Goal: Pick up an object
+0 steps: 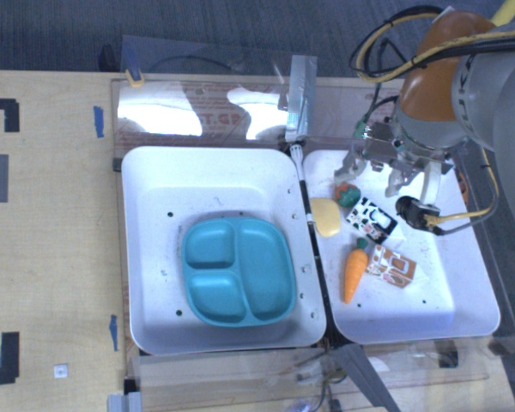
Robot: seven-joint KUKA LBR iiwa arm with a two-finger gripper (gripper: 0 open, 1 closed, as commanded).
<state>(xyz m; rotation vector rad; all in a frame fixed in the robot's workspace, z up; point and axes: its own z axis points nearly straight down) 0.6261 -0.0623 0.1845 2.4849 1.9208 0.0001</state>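
The right bin holds several small things. A yellow rounded piece lies by its left wall, and an orange carrot sits below it. There is also a black-and-white block, a small teal and orange piece, and a flat red-and-white packet. My gripper hangs over the back of this bin, just above the teal piece and the black-and-white block. Its fingers stand apart with only white bin floor between them.
The left bin carries a blue divided plate. A metal divider post stands at the back between the bins. The arm's orange band and cables loom over the right bin's back right corner.
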